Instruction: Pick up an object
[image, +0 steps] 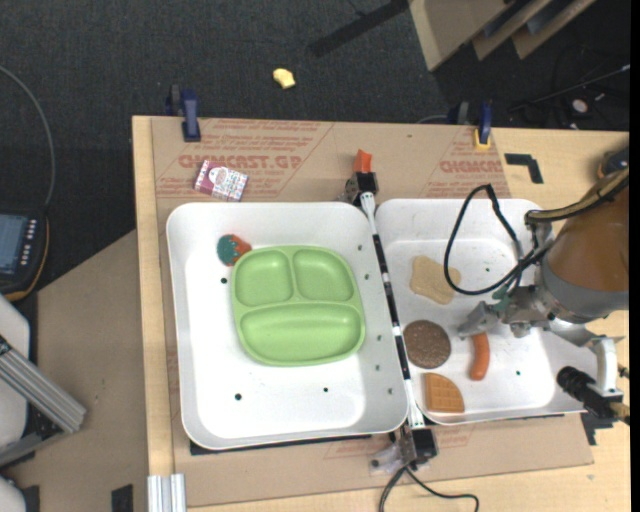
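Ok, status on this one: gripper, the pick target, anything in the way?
Gripper low in right bin, nothing visibly held. Orange-red toy sausage just below it. Round brown patty alongside, apart. Black cable loops overhead.

grey arm (585, 285) with orange band, looping black cable (470, 215), dark metal wrist hardware

glossy white plastic bins (200, 300), a smooth green plastic plate (296, 303), matt brown cardboard bench (300, 150)

One fixed camera looks down at a slant from above, framing both bins (290, 420) mid-frame.
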